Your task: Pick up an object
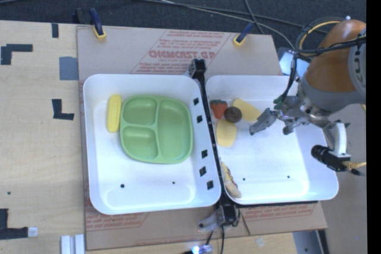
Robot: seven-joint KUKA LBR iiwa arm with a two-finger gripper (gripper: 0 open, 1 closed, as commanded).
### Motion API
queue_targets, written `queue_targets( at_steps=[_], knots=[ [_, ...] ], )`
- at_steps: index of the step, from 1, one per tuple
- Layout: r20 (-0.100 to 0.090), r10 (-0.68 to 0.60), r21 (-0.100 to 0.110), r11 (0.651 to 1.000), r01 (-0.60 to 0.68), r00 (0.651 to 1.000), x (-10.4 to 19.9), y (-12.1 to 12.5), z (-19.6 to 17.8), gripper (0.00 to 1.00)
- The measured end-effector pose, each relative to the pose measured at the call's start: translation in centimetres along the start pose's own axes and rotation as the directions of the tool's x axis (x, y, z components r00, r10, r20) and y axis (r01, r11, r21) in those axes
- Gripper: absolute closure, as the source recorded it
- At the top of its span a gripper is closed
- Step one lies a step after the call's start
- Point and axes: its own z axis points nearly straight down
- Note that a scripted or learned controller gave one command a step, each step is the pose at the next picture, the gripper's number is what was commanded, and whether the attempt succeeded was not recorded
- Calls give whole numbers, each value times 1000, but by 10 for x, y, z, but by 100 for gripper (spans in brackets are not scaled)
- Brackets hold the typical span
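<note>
The arm is reaching in from the right over the right bin (309, 184), and its hand (262, 124) is hanging low above the bin floor with its dark fingers pointing left; whether they are spread or pressed together cannot be told from this slanted view, and nothing is showing between them. The likeliest things to pick are lying just to the hand's left, bunched near the divider between the two bins: a brown round piece (233, 115) is sitting nearest, with a pale yellow wedge (247, 109) touching it on the upper right, a red piece (219, 109) just beyond, and a yellow round piece (226, 134) slightly below. The wedge's long axis is running diagonally from upper left to lower right. The next move seems to be calling for a short leftward advance. In the left bin (98, 187), well apart, a green divided plate (157, 129) is lying beside a corn cob (114, 113).
</note>
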Motion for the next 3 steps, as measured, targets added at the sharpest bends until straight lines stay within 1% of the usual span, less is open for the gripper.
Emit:
queue_targets(
  at_steps=[1, 2, 3],
  knots=[
    [2, -4, -14, 1000, 4, 1000, 0, 3, -8, 0],
    [2, -3, -10, 1000, 3, 1000, 9, -1, 51, 0],
    [4, -4, -15, 1000, 4, 1000, 9, -1, 104, 0]
  ],
)
